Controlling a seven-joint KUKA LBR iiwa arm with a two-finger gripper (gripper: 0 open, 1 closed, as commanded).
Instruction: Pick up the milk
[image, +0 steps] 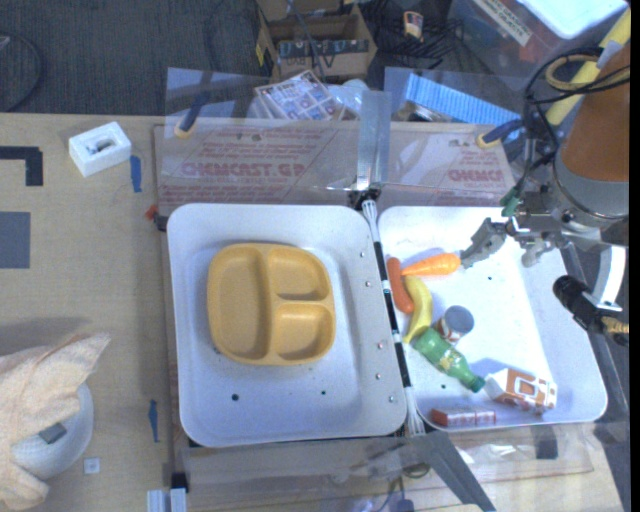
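The milk (522, 389) is seen as a small orange-and-white carton lying on its side in the right bin (560, 330), at about 5 o'clock of the bin floor, close to the near rim. It is flanked at 9 o'clock by a green bottle (447, 358) with a yellow cap, just beside but apparently not touching. A red-brown bar (462, 416) lies at 7 o'clock of the carton, along the bin's near wall.

The gripper (487, 240) is held over the bin's 11 o'clock area, well apart from the milk, near the carrot (430, 265). Fingers are seen spread apart, nothing between them. The banana (418, 308), a red item (399, 285) and a small can (457, 321) are clustered between gripper and carton.

The left bin (200, 400) holds a yellow divided tray (272, 303); not relevant to the pick.

Handling judgement: the carton is taken to be light and probably empty or a toy, with thin walls that can crush or deform under hard squeeze. Surfaces are likely smooth, so slip is possible. A grasp across the short width at mid-body is preferred, jaws aligned to the flat long faces. The gabled end should be avoided. Clearance on the bottle side is tight; a finger may nudge the bottle. The near wall limits approach from 6 o'clock.
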